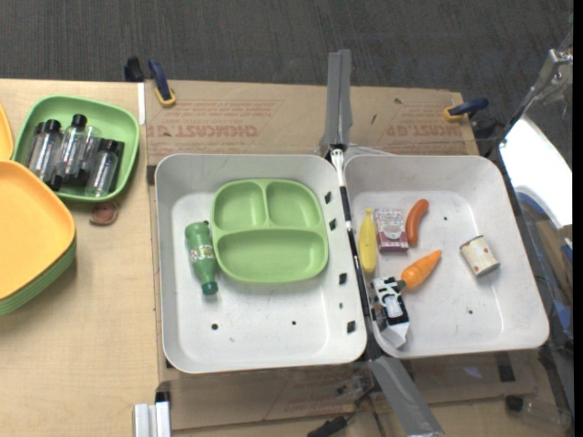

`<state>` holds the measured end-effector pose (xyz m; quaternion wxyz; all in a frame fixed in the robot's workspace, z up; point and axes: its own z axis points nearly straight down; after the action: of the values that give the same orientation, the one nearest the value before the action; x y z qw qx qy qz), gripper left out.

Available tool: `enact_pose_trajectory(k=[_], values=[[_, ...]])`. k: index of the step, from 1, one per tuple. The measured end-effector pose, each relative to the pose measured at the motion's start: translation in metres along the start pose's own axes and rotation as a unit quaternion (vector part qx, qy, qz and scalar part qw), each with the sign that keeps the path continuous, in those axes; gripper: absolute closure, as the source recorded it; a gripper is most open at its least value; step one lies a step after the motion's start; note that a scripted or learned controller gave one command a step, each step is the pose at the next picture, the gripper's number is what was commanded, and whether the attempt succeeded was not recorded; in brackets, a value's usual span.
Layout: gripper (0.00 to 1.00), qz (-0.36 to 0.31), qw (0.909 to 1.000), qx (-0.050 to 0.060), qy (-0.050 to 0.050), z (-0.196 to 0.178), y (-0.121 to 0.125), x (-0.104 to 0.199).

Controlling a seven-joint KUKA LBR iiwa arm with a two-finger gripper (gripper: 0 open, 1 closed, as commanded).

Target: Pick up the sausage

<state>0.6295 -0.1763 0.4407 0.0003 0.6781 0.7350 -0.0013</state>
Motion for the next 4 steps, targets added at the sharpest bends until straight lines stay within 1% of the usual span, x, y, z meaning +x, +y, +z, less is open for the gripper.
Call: enact_pose_trajectory(k=[1,2,3,4], values=[[1.00,0.223,0.9748,0.001,0.000,0.002,0.028,-0.027],[1.00,0.399,0.9168,0.003,0.000,0.002,0.029,-0.012],[1.00,0.602,0.7988,0.002,0.000,0.002,0.020,-0.026],[1.00,0.599,0.8005,0.005,-0.002,-0.004,0.021,-0.025]])
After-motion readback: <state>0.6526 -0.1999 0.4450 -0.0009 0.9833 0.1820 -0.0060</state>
